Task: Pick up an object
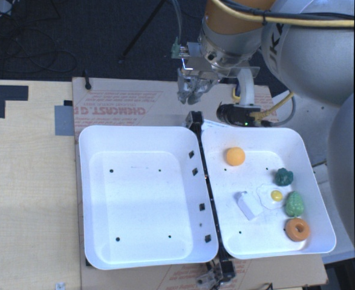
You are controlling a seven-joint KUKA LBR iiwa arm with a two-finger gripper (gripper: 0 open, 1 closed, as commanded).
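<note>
**A:** Six things lie in the right bin (pixel 313 219), by my count: an orange ball (pixel 234 156), a dark green broccoli-like piece (pixel 283 176), a toy fried egg (pixel 271 196), a lighter green leafy piece (pixel 294 204), a small doughnut (pixel 297 229) and a pale white block (pixel 245 206). The left bin (pixel 92 162) is bare white.

**B:** And the gripper (pixel 191 93)?

**A:** It hangs above the cardboard sheet (pixel 123 104) behind the bins, near the far end of the clamp strip (pixel 202 180) that joins them. It holds nothing that I can see. Whether the jaws stand wide or narrow I cannot tell; they are a dark, blurred cluster at this angle.

**B:** So nothing is picked yet. Which would you go for?

**A:** The orange ball, I think. It sits apart from everything else, in the far part of the right bin, closest to the gripper. The egg, the block and the two green pieces crowd together nearer the front right, with the doughnut just beyond them.

**B:** How to do it well?

**A:** Travel over the bin wall first, then descend straight down, centred on the ball, with the fingers spread wider than it. A round thing probably rolls if one finger touches first, so closing evenly about its middle matters. Lift only once it is truly between the fingers.

**B:** And the risk?

**A:** Clipping the bin rim or the clamp strip on the way across.
</note>
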